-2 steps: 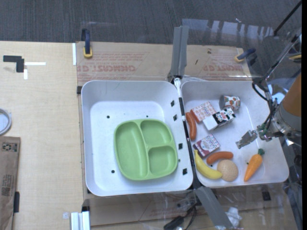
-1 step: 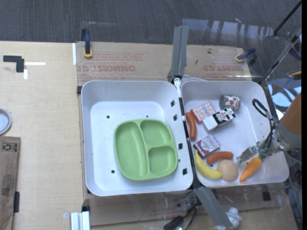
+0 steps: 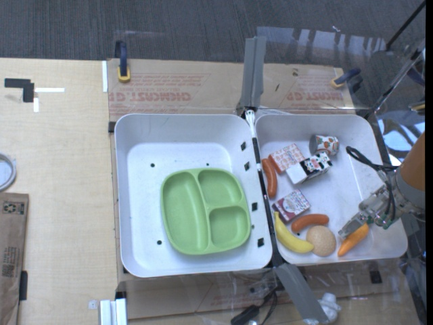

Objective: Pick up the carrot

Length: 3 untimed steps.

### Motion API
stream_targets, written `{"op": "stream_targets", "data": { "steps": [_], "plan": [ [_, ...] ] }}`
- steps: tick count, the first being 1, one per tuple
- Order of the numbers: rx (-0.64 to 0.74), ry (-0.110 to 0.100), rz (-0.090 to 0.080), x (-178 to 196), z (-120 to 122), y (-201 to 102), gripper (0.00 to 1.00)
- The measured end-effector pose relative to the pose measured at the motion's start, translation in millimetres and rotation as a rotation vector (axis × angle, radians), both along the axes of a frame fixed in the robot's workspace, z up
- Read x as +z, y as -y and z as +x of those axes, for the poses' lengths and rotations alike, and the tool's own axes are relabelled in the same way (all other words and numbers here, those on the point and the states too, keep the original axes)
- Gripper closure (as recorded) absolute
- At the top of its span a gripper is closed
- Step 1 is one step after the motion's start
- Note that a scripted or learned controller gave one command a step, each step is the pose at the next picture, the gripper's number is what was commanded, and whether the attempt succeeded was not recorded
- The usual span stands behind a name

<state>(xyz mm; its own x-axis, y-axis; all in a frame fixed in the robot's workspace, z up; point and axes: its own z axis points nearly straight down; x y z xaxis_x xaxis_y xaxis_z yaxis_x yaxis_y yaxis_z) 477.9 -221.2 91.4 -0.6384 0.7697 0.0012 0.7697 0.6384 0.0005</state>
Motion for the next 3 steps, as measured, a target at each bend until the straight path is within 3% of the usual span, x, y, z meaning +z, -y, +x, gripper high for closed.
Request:
{"op": "stream_targets", "data": {
  "steps": [2, 3],
  "plan": [
    [0.0, 0.0, 0.0, 0.0, 0.0, 0.1, 0.0],
    [0.174, 0.001, 0.0, -0.3, -0.1, -13.2, 0.0]
  ]
}}
